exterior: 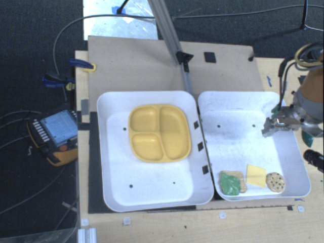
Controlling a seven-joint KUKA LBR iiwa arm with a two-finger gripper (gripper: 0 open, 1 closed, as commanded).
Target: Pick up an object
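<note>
In the right bin (238, 135), three small objects lie along the front edge: a green leafy piece on a tan slice (232, 183), a yellow cheese square (256, 175) and a round speckled cookie (275, 182). My gripper (272, 125) hangs over the right bin's far right side, near its rim, well behind the cookie. Nothing shows between its fingers. The left bin (116, 186) holds a yellow divided plate (158, 132).
A grey rod (167, 27) slants down from the top to the seam between the bins. A blue-screened device (56, 130) and cables lie off the bench at the left. The arm's orange-banded wrist (311, 92) stands over the right rim.
</note>
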